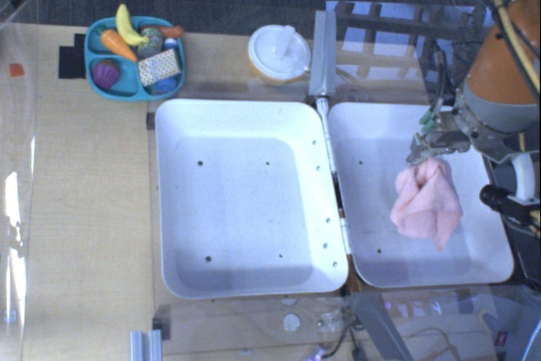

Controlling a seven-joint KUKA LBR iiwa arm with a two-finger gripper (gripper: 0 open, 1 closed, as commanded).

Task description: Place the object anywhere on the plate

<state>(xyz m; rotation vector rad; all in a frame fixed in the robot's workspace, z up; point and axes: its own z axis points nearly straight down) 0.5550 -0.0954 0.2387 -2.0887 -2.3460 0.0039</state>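
A pink cloth [427, 200] is in the right bin [372, 249], bunched up into a peak at its top. My gripper [433, 150] is directly over that peak, shut on the cloth's upper fold, and the rest of the cloth droops below it toward the bin floor. The blue divided plate [95, 53] rests on the bench at the far left back, well away from the gripper. It holds toy foods, among them a banana [128, 27] and a carrot [117, 44].
The left bin [241, 194] lies between the right bin and the plate. A white-lidded round container [279, 52] stands behind it. A metal frame [397, 38] rises behind the right bin. Bare wooden bench [76, 207] stretches to the left.
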